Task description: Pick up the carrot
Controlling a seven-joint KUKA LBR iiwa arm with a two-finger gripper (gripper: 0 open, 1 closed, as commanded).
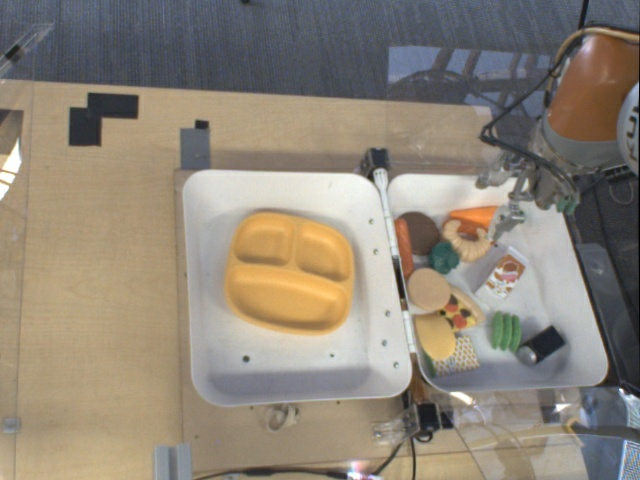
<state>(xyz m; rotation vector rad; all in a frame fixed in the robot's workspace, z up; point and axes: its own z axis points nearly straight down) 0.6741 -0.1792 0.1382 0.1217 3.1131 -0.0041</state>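
Note:
The carrot (472, 215) is a small orange wedge lying near the back of the right bin (585, 318), its tip pointing left. Its lower edge touches a beige ring-shaped toy (470, 240). My gripper (515, 206) hangs just to the right of the carrot's thick end, at the bin's back edge, under the orange band of the arm (590, 88). Nothing shows as lifted off the bin floor.
The right bin also holds a brown lump (420, 230), a red sausage (403, 244), a teal piece (444, 258), a printed packet (503, 275), a tan disc (430, 288), a green item (504, 330) and a black block (543, 345). A yellow divided plate (290, 271) sits in the left bin (205, 368).

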